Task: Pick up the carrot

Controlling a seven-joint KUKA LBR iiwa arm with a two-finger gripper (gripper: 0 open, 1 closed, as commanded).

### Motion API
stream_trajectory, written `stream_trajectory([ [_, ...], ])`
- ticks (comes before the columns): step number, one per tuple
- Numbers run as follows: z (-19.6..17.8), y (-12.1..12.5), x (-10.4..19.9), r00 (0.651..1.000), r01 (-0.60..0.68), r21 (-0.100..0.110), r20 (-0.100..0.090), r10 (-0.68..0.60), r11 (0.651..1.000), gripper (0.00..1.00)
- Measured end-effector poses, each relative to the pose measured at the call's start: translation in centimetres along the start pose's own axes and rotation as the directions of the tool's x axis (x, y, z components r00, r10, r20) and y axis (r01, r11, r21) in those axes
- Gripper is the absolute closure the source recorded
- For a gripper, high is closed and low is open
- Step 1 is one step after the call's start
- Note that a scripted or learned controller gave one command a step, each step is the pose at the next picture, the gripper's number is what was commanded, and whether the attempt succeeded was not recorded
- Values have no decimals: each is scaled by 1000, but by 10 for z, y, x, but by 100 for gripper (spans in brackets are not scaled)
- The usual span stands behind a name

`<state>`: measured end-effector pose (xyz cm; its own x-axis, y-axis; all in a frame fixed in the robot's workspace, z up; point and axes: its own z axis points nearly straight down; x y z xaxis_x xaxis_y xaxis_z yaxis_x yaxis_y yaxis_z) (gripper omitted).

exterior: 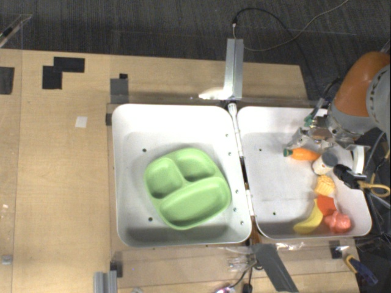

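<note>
Camera view showed the claw (305,140) poised over the carrot (303,154) near the right bin's (269,182) far edge; its spread could not be told.

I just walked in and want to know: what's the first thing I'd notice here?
A big light-green divided plastic plate sits in the middle of the left white bin. In the right white bin, the robot's hand hovers over a small orange toy carrot, with other bright toy foods piled nearer the front corner.

bench (55,182): light wood | floor (153,11): dark carpet, black cable (287,26) | black tape marks (61,71)
</note>
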<state>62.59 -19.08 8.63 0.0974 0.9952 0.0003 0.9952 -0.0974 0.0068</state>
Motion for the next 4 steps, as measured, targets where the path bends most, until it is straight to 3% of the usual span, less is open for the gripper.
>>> stream_trajectory([
  [1,-1,-27,25,988,-155,-4,0,155,988,0],
  [2,-2,-57,52,1000,-19,-6,1,19,1000,0],
  [3,-3,-100,50,999,-34,-8,0,34,999,0],
  [4,-3,-124,36,996,86,-12,0,-86,996,0],
])
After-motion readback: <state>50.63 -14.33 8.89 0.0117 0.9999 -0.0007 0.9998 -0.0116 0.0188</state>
